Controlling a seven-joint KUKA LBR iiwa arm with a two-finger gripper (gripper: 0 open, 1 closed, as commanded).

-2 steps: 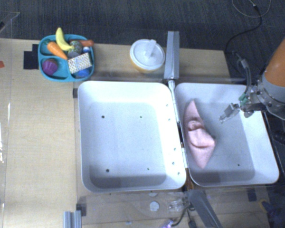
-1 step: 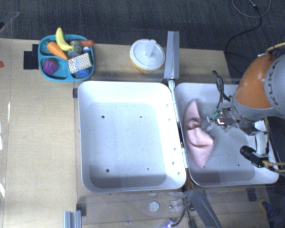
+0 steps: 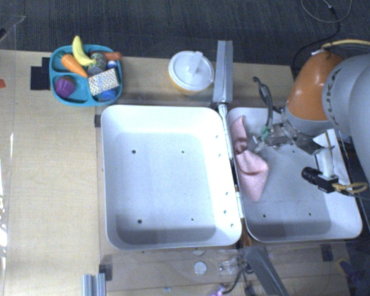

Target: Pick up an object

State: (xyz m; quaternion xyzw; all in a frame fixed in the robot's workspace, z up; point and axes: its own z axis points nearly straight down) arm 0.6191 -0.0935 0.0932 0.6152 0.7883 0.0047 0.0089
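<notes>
1. while the arm point(image 3: 339, 97) reaches in from the right over the right bin point(image 3: 308, 227), its gripper point(image 3: 263, 139) sits low at the bin's far left part, right at the pink cloth point(image 3: 250, 162).
2. the pink cloth lies crumpled along the left wall of the right bin, just beside the divider between the two bins; it runs from the far side toward the middle of that wall.
3. the metal tips look to be touching or just over the cloth's right edge, but i cannot tell whether the fingers are open or closed, and no fabric is plainly seen between them.
4. the step in hand looks like the grasp itself: the approach seems finished and the lift has not begun, since the cloth rests flat on the bin floor.
5. the next move would call for a firm pinch on a fold of the cloth and then a straight lift, clear of the bin wall; a soft cloth can slip out if only a thin edge is caught.
6. the left bin point(image 3: 166, 177) has nothing to pick; a blue tray of toy food point(image 3: 86, 74) and a lidded cup point(image 3: 191, 71) sit on the surface point(image 3: 43, 196) at the far side.
</notes>
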